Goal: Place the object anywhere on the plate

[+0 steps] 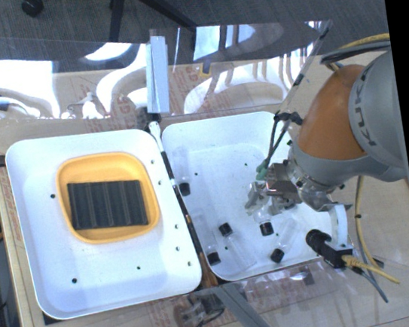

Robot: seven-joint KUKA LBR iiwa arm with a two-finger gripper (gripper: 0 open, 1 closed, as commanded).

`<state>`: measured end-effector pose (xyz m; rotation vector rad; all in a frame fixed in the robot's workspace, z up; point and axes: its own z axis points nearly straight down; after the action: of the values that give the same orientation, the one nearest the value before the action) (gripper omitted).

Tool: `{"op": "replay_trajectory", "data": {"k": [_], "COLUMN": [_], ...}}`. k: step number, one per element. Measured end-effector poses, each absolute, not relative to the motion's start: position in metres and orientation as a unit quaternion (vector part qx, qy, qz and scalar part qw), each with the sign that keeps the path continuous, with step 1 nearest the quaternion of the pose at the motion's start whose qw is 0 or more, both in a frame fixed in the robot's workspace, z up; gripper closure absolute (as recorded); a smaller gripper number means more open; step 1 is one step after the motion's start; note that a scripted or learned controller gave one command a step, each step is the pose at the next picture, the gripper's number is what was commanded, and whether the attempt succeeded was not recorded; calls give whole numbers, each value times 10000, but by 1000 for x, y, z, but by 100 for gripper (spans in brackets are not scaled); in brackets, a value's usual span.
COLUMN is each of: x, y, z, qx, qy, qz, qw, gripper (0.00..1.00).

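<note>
A yellow plate (100, 168) with a dark ridged centre lies in the left bin (47, 281). Several small black blocks are scattered over the right bin (210, 150): one by the left wall (185, 188), one near the middle (225, 230), one just under the gripper (265, 228), and two by the front edge (213, 257) (277, 255). My gripper (265, 194) hangs low over the right half of that bin, just above the block under it. Nothing can be seen held in it.
The grey and orange arm (344, 130) covers the right side of the right bin. A ridge (176, 201) divides the two bins. A grey metal bar (156, 73) stands behind them, and brackets (211, 306) sit at the bench front.
</note>
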<state>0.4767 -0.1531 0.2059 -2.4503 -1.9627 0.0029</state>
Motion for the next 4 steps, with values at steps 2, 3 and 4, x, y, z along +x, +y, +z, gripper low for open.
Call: {"op": "replay_trajectory", "data": {"k": [2, 3, 4], "x": [482, 536, 568], "y": [-8, -47, -51], "z": [213, 191, 227], "qx": [-7432, -5910, -5978], "qy": [-6690, -8067, -8017], "qz": [16, 10, 6], "qw": [18, 9, 12], "gripper": [0, 0, 0]}}
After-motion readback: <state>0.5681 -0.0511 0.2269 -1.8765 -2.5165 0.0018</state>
